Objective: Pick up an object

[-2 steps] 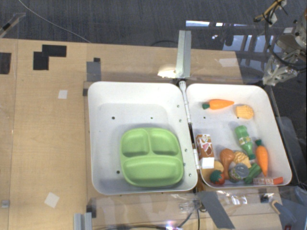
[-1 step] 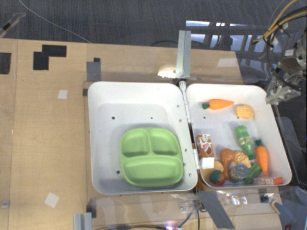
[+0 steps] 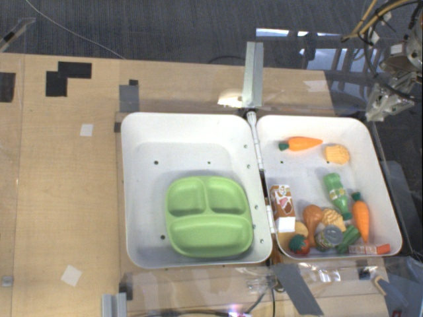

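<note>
End effector [image 3: 390,101] sits at the view's upper right, above and outside the right bin [image 3: 370,134]; we cannot tell its state. Nearest it inside the bin we log a yellow piece [image 3: 337,154] and a carrot [image 3: 302,144]. Further down: green bottle [image 3: 336,191], second carrot [image 3: 361,219], small carton [image 3: 282,201]. Left bin [image 3: 142,144] carries a green divided plate [image 3: 208,215].

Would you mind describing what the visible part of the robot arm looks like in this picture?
At the upper right, the gripper end is grey and silvery metal with pale angular parts. Yellow and dark cables loop above it. It is too small and blurred to make out markings.
</note>
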